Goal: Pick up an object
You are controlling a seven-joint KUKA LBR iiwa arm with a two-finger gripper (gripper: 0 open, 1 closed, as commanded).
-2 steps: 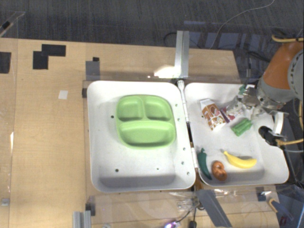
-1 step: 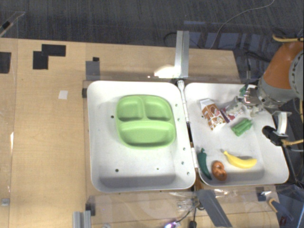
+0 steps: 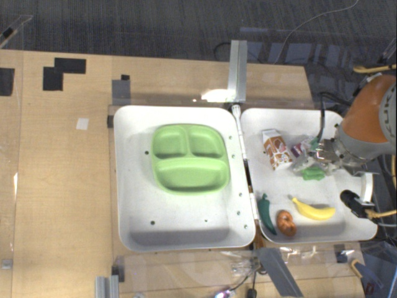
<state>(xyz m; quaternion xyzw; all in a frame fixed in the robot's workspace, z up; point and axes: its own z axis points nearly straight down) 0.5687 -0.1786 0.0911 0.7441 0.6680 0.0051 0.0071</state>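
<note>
My two-finger gripper [image 3: 312,156], jaw state indiscernible, hangs over a small green plastic piece [image 3: 313,174] in the right-hand white bin [image 3: 356,231]; the crowding small printed carton [image 3: 276,150] risks a deflected, empty grasp.

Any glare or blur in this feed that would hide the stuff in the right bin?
Camera view: a bright glare spot sits at the top edge between the bins, clear of the objects. The banana, carton and green tray read sharp with soft shadows. Around the pincer the image is cluttered and small, so the items there blur together.
</note>
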